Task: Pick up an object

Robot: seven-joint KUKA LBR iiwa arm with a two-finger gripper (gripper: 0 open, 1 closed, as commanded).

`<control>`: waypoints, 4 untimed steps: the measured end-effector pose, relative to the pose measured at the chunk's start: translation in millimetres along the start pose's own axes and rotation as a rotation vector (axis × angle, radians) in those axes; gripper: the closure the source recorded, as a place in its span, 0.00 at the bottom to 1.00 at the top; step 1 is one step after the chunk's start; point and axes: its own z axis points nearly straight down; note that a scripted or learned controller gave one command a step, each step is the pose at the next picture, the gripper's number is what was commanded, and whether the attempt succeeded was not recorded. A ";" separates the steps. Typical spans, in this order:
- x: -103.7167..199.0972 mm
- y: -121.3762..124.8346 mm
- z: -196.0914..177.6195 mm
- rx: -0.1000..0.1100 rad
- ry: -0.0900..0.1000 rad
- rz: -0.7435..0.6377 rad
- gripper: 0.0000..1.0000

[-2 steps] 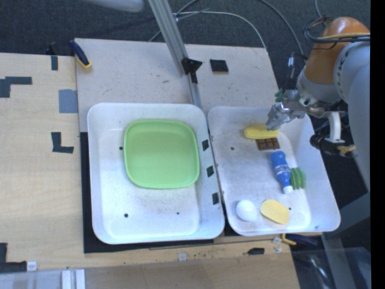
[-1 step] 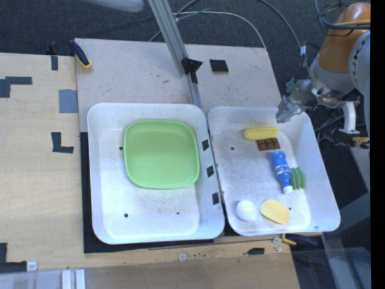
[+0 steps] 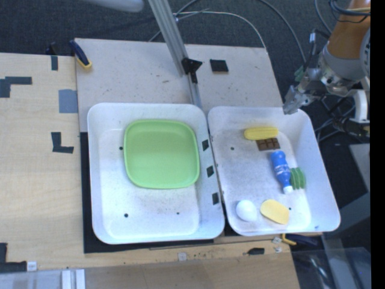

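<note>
The right bin [image 3: 236,161] holds a yellow banana-like piece [image 3: 261,133], a brown chocolate bar [image 3: 268,144], a blue bottle [image 3: 280,169], a green ridged item [image 3: 298,177], a yellow wedge [image 3: 275,211] and a white egg-shaped object [image 3: 245,209]. My gripper [image 3: 292,103] hangs above the bin's far right corner, away from all of them, with nothing visibly held. The orange-banded wrist [image 3: 349,32] rises toward the top right.
A green square plate [image 3: 161,153] lies in the left bin [image 3: 108,215]. A slanted metal pole [image 3: 174,35] crosses the back of the bench. Cables [image 3: 240,23] loop behind the bins, and a yellow-blue clamp [image 3: 80,55] sits at the far left corner.
</note>
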 end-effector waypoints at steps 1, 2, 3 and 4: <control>55.6 -7.8 9.7 0.004 0.002 -0.004 1.00; 108.1 -10.8 19.2 0.005 0.002 -0.004 1.00; 158.3 -12.5 6.1 0.003 0.002 -0.004 1.00; 207.9 -18.0 -4.2 0.003 0.002 -0.004 1.00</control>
